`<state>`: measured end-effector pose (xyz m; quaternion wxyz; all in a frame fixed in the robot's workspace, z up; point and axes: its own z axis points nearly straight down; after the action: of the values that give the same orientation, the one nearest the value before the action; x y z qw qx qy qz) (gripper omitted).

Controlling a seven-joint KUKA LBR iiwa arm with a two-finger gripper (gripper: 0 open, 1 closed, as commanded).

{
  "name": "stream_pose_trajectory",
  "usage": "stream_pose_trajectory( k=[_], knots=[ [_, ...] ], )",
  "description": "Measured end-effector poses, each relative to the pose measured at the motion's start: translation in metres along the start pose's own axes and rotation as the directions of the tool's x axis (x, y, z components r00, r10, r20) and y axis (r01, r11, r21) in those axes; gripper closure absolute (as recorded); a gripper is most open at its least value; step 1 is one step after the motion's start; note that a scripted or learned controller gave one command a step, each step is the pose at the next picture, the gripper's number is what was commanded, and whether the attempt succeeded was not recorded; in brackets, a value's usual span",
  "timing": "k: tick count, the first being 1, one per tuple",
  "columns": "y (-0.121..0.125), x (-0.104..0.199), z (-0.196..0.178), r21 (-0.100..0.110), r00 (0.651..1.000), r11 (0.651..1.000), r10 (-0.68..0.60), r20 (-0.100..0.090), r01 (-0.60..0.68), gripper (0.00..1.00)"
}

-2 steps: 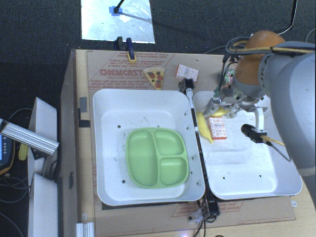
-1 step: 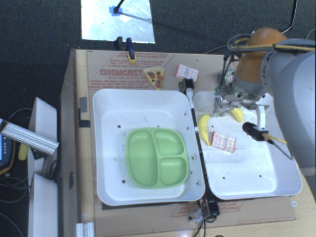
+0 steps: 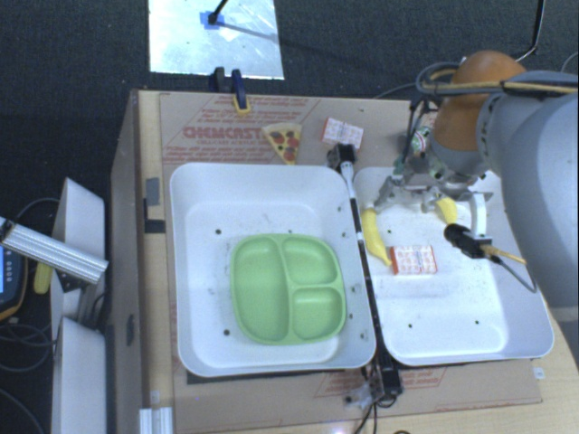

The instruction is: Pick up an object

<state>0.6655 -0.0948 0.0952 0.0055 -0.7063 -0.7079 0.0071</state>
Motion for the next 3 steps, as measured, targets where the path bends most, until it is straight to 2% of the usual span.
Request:
stream_pose_trajectory(
  k=[1,2,3],
  knots=[
    [-0.046,-0.051,-0.061,-0.021,1.000,1.000,0.000,0.000,0.000,0.00],
    [0.002,-0.071,0.012,-0.018,1.000,1.000,-0.001,-0.001,0.001,0.00],
    [0.004,-0.071,-0.001,-0.023,1.000,1.000,-0.004,0.001,0.004,1.00]
  ],
)
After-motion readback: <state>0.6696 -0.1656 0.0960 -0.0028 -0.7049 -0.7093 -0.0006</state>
